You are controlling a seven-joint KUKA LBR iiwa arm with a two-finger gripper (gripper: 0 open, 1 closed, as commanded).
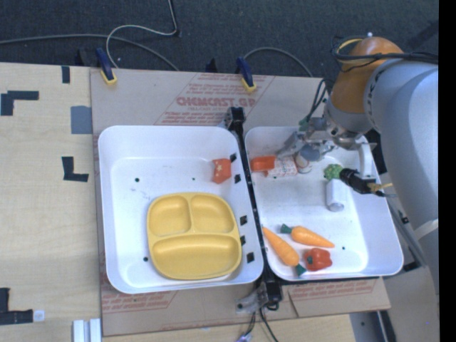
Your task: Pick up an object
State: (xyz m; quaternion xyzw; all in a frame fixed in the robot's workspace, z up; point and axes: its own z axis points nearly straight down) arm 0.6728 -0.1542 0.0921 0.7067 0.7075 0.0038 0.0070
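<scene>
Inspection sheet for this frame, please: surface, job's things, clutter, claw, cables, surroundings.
Surface: two white bins side by side, left bin and right bin, on a cardboard sheet clamped to the bench.
Job's things: right bin holds two carrots, a red piece, a green piece, a grey cylinder and an orange-ended item; left bin holds a yellow divided plate and a small orange block.
Clutter: nothing seen.
Claw: claw low over the right bin's far side, beside the orange-ended item; grip cannot be judged.
Cables: thin cables trail beyond the cardboard.
Surroundings: dark carpet; black tape marks on the bench.
</scene>
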